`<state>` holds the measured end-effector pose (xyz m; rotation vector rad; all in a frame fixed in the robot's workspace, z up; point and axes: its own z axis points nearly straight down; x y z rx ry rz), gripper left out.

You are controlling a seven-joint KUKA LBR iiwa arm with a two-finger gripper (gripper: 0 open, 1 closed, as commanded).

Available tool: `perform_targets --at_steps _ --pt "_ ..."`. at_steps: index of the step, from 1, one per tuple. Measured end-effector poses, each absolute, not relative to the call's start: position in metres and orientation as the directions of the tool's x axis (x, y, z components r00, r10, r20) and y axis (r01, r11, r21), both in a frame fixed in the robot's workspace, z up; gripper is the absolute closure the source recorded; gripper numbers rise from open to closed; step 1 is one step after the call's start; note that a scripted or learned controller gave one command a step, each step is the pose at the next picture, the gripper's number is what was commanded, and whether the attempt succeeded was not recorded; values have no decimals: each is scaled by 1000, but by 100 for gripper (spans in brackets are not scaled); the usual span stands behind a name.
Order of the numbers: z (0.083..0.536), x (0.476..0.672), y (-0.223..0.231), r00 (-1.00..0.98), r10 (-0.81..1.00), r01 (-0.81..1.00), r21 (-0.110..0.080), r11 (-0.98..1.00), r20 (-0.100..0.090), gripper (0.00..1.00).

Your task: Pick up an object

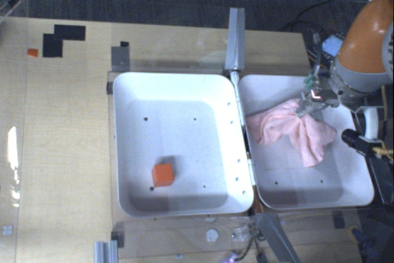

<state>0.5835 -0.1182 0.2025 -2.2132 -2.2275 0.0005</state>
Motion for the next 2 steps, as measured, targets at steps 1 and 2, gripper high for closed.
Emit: perform_targets --at_steps 1,2 --pt "241 577 -83 235 972 972 3 -235 0 0" --pt "174 578 -118 68 998 998 -1 -68 0 0"
